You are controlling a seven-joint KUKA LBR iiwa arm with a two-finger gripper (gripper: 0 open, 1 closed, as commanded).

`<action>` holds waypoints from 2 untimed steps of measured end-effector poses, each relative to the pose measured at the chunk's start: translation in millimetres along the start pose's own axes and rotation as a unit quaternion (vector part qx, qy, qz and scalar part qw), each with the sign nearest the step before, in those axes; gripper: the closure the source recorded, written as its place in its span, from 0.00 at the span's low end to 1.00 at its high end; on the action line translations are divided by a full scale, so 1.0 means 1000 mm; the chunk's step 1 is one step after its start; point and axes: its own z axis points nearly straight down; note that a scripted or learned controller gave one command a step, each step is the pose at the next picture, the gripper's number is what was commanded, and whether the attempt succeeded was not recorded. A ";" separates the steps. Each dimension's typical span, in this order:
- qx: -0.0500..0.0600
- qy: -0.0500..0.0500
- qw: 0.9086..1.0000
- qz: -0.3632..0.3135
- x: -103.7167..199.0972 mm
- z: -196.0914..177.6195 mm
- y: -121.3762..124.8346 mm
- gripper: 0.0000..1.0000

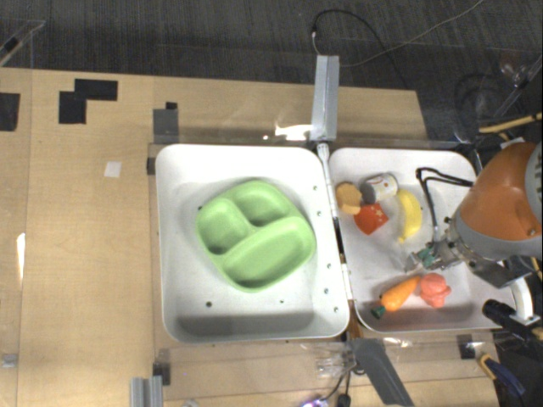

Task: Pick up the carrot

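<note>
Robotics laboratory test cell: pale wooden surface [76,253] carrying two shallow white plastic bins [170,227], metal mounting brackets [326,91], black square marker patches [85,98], loose black cables [373,32], grey-and-orange industrial arm [505,206].

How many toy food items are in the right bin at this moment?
5: a carrot and a pink piece near the front, a banana mid-bin, a red piece and a yellow-brown piece toward the left. The arm may hide more.

Bright, even overhead light; glare on the left bin [182,185] rim; soft shadows; perhaps slightly blurred.
</note>
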 end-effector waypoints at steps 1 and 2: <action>0.007 0.001 0.998 0.057 0.060 -0.137 0.016 1.00; 0.008 0.001 0.998 0.056 0.060 -0.137 0.016 0.00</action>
